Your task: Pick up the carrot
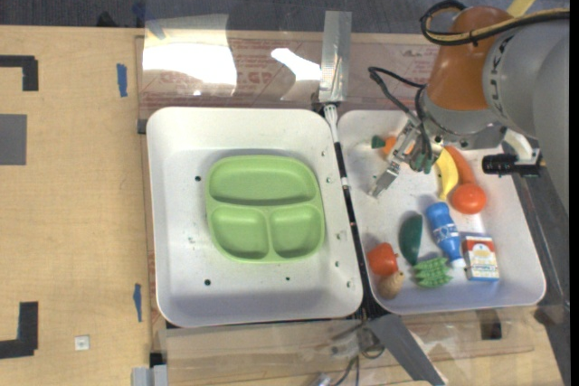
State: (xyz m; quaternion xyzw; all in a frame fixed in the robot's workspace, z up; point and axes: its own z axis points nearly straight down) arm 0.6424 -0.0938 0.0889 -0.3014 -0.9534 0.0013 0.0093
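Your arm (507,77) reaches in from the right, its orange band above the right bin (525,285), wrist angled down and left. The claw (398,160) hangs low over that bin's upper left; whether it is spread or pinching, you cannot tell. The carrot (389,142) lies just beside it, partly hidden. Further right sit a banana (447,174) and an orange ball (469,197); below, a blue bottle (442,229) and a small carton (481,258). The left bin (172,276) holds a green divided tray (266,206).
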